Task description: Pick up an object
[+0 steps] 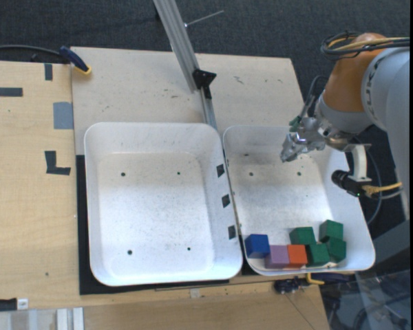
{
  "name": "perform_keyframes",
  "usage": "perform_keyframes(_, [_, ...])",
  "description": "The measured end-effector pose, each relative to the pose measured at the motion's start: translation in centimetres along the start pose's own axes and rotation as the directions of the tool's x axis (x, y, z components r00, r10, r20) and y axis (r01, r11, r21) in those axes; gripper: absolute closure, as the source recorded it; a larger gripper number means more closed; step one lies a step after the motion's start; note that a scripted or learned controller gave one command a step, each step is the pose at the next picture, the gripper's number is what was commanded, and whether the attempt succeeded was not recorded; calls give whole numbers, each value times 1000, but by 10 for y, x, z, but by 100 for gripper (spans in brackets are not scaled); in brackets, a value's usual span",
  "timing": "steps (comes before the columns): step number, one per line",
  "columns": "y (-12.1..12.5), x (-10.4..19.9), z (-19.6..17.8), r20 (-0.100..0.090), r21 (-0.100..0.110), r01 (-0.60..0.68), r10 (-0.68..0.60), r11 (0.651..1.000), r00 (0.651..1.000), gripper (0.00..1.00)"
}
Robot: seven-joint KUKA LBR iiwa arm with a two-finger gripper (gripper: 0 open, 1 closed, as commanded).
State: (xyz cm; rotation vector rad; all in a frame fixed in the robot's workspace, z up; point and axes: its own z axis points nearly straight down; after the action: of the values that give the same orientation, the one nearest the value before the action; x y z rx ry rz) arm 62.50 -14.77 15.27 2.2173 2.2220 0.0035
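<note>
Right bin (344,205), near edge, left to right — blue block (257,245), purple block (280,255), orange block (297,254), green blocks (321,243) toward the corner. My gripper (290,151) hangs over the far end — can't tell its state.

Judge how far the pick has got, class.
Done: nothing lifted; the blocks lie clustered in the right bin's near corner. In hand: the end effector sits over that bin's far end, apart from them. Left: reaching a block, gripping, lifting.
</note>
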Motion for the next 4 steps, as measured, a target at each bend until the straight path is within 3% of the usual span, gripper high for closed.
perform_keyframes(1, [1, 0, -53, 1, -1, 0, 0, 1000, 1000, 100])
perform_keyframes(3, [-32, 104, -43, -2, 7, 4, -4, 1000, 1000, 100])
perform_keyframes(4, [-35, 162, -48, -3, 5, 6, -6, 1000, 1000, 100])
